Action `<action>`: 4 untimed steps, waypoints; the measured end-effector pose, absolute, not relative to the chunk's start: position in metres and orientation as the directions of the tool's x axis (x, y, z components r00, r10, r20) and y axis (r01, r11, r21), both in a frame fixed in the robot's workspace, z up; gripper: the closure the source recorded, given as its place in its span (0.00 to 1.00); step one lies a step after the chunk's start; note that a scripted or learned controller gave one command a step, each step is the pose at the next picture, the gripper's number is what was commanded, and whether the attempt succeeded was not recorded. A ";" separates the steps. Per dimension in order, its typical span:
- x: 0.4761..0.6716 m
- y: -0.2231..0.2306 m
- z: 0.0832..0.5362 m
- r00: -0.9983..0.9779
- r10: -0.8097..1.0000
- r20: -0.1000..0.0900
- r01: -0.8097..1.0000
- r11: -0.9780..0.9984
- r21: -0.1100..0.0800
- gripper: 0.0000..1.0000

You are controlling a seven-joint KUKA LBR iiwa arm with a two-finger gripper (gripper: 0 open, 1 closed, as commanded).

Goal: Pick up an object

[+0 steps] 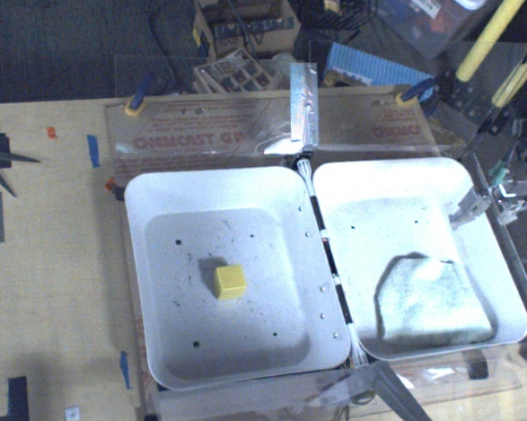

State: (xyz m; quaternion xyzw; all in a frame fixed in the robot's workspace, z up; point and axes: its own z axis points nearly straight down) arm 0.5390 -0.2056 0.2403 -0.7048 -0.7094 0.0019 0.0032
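Centrally, yellow block [231, 281] alone mid left bin [155, 204], well off walls; gripper state indiscernible

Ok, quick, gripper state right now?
Gripper: at the right bin's right edge, open or shut cannot be told; yellow block lies in the left bin.

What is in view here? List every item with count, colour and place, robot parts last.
block: one, yellow, lying near the middle of the left bin.
left bin: one, white, shallow, on the bench, left of the other bin.
right bin: one, white, shallow, beside the left bin; a dark-edged scuffed patch on its floor.
bench: one, light wood, under both bins.
blue tape marks: two, on the bench left of the bins.
end effector: one, grey metal, at the right bin's right rim; too blurred to read its state.
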 end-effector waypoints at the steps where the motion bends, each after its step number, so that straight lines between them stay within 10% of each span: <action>1: 0.504 -0.211 0.101 0.116 0.993 0.007 0.993 -0.116 -0.010 0.00; 2: 0.505 -0.214 0.108 0.116 0.993 0.005 0.993 -0.116 -0.011 1.00; 3: 0.480 -0.158 0.176 0.313 0.950 -0.001 0.950 -0.313 -0.005 1.00; 4: 0.496 -0.103 0.225 0.510 0.860 -0.004 0.860 -0.510 -0.007 1.00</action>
